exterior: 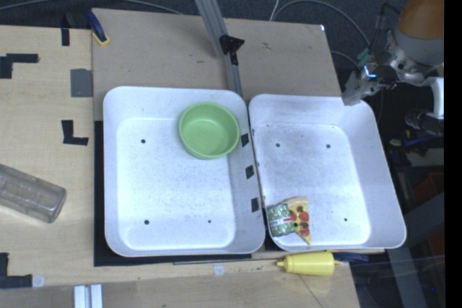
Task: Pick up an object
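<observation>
A green bowl (209, 130) sits upright in the left bin (126, 177), near its far right corner. A small colourful snack packet (289, 218) lies in the right bin (339, 169) at its near left corner. The arm reaches in at the upper right, its orange band and grey wrist above the bench edge. My gripper (354, 91) hangs just outside the far right corner of the right bin, well away from the bowl and the packet. I see nothing in it.
A yellow squeeze bottle (310, 263) lies on the bench in front of the right bin. A clear plastic cylinder (29, 192) lies at the far left. A slanted metal pole (209, 3) ends at the bins' far edge. Cables run behind the bench.
</observation>
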Available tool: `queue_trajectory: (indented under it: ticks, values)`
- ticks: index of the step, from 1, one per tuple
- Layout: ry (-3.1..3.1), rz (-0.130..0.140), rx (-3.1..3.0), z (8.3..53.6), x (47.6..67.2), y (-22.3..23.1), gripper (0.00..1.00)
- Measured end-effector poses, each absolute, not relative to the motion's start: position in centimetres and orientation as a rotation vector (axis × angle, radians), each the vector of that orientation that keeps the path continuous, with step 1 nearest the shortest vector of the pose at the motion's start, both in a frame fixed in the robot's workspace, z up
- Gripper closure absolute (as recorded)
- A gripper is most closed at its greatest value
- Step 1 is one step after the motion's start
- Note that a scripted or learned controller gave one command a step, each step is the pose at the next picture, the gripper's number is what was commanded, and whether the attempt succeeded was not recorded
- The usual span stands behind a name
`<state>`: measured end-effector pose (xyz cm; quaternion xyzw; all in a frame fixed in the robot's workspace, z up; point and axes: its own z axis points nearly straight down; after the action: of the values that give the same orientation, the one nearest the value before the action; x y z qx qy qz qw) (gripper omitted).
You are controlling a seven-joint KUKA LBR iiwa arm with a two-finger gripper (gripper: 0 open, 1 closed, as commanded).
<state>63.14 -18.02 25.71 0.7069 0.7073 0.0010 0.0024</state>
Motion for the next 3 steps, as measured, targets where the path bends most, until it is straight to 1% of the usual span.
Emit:
queue_trajectory:
  ticks: [1,2,3]
  values:
    - [2.22,0.003,2.217,30.0,63.2,-18.0,1.0]
    - [2.23,0.0,2.216,29.5,63.1,-12.5,1.0]
    - [2.23,0.0,2.216,29.5,61.6,-7.1,1.0]
